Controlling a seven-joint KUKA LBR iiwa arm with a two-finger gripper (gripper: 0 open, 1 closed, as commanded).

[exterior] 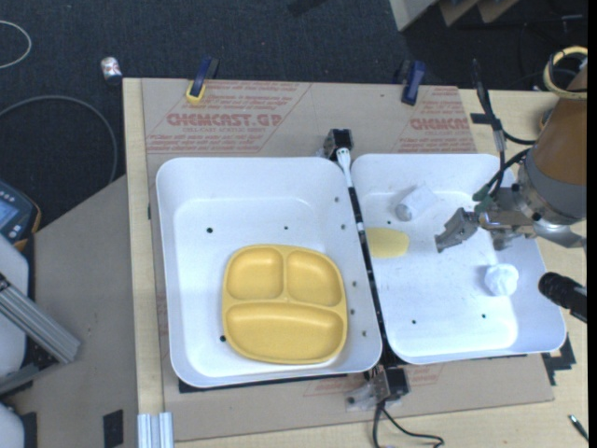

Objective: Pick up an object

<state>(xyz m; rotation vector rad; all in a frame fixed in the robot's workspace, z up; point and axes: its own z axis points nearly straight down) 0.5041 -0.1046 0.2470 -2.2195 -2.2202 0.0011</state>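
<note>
Smooth, glossy yellow plastic tray (284, 303) lies in a matt white plastic bin (187, 203) on a brown cardboard-like board (280, 110).

Pale yellow flat piece (387, 243) lies against right bin's (448, 343) left wall.

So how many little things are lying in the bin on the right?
3. A pale yellow piece lies by the left wall, a small clear-grey object sits near the top, and a crumpled white lump lies at the right. The arm may hide more.
</note>
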